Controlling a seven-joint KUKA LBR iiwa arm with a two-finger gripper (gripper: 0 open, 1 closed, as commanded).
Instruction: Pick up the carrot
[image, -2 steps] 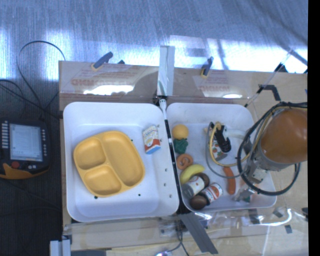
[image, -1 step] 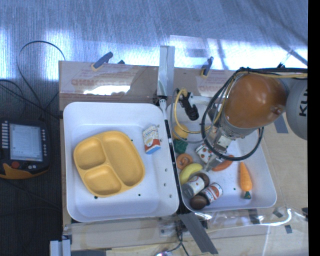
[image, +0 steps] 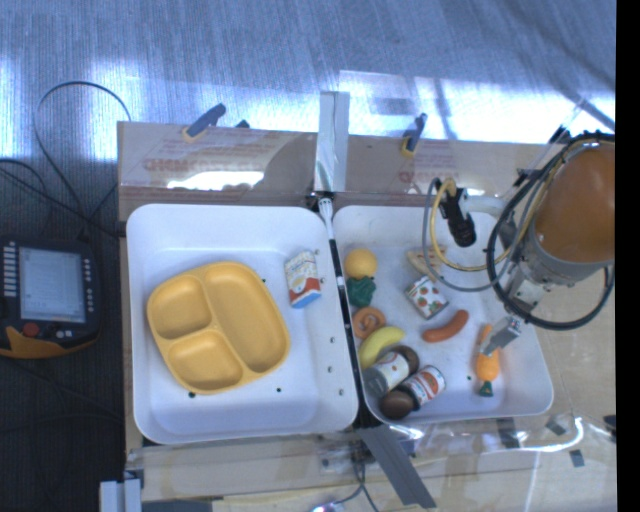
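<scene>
The arm's upper part is cut off at the right edge, and its wrist is partly hidden behind looping black cables. The gripper (image: 497, 338) is seen small and foreshortened, just above the carrot (image: 486, 366), so whether its claw is wide, narrow or closed on anything cannot be told. The arm is shown reaching in from the right over the right bin (image: 535, 400), its orange band uppermost and its grey wrist angled down and leftward toward the carrot. The carrot is seen as a short orange body with a small green tip at its lower end, lying upright in the picture near the right bin's right wall. A sausage (image: 445, 326) lies just left of the carrot, and a yellow divided plate (image: 217, 325) is well to its left.
</scene>
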